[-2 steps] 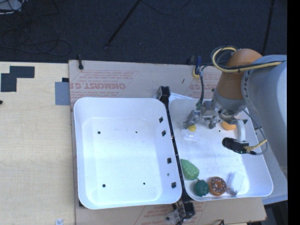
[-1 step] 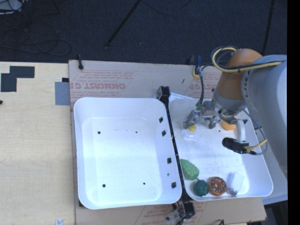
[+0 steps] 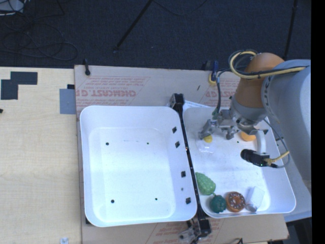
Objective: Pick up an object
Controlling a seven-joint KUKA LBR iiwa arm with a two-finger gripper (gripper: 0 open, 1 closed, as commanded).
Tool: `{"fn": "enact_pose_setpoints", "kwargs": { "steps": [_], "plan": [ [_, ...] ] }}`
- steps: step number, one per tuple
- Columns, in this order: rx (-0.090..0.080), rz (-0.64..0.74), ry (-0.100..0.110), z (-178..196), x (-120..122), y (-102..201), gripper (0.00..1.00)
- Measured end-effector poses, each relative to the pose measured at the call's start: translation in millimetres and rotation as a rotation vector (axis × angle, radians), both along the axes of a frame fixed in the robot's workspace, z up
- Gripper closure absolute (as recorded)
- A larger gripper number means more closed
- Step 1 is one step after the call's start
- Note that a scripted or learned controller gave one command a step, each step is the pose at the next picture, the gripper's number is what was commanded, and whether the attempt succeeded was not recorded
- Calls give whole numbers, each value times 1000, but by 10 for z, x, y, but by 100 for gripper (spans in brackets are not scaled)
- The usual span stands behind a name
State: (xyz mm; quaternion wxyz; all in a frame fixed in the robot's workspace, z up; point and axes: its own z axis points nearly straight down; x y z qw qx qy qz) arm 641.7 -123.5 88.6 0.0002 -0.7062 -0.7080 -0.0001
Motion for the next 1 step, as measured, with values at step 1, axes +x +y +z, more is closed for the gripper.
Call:
{"fn": "enact_pose_setpoints", "kwargs": {
  "steps": [1],
  "plan": [
    [0,0,0,0,0,0,0]
  ]
}}
